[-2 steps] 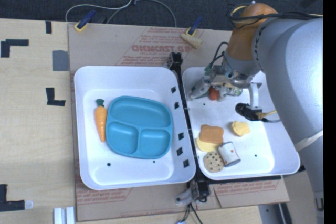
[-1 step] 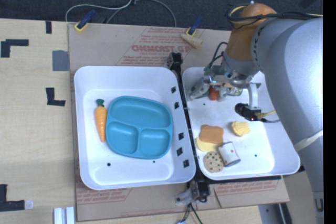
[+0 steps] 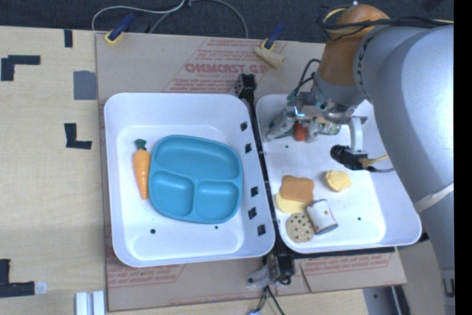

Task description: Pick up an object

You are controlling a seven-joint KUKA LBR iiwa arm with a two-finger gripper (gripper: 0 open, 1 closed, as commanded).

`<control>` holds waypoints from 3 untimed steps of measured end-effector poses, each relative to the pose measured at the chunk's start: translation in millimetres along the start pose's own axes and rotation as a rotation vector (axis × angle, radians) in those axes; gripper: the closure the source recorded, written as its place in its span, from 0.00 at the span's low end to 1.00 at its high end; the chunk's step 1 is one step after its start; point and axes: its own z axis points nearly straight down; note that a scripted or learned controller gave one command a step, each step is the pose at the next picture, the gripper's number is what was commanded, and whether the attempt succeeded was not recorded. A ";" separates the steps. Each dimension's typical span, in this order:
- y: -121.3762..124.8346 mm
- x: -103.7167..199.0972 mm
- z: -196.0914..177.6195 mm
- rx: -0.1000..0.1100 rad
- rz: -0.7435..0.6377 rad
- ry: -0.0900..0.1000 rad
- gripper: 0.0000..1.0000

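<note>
Reaching in from the right, the grey arm with the orange band [image 3: 346, 48] holds its end effector [image 3: 299, 120] low over the far left corner of the right-hand shallow white bin [image 3: 372, 212]. A small red rounded object [image 3: 300, 133] sits directly under the end effector, touching it or very nearly so. From this slant I cannot tell whether the end effector is released or clenched, nor whether the red object is gripped or simply lies on the bin floor.

Nearer the camera in the same bin, a tan toy bread slice [image 3: 297, 187] rests partly on a pale yellow flat piece [image 3: 282, 202]. Just beside them to the right lies a small yellow wedge-shaped chunk [image 3: 338, 180], apart from the bread. In front of the bread are a round brown speckled toy cookie [image 3: 299, 227] and a small white and red can [image 3: 321, 217], tipped on its side; the two are touching or almost touching.

The left-hand shallow white bin [image 3: 184, 114] holds a blue plastic plate with three compartments [image 3: 195, 178], lying flat near the middle. An orange toy carrot with a green top [image 3: 141, 167] lies along the plate's left edge, green end pointing away from the camera.

Both bins stand side by side on a brown cardboard sheet [image 3: 214, 70] laid over the pale wooden worktop [image 3: 44, 195]. Two clamps with blue handles [image 3: 118, 31] grip the sheet's far edge.
</note>
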 end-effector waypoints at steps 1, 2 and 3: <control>-0.4 3.4 0.1 -0.002 0.002 -0.008 0.00; -0.4 4.1 0.1 -0.003 0.003 -0.010 0.00; -0.3 3.9 0.1 -0.003 0.003 -0.009 0.00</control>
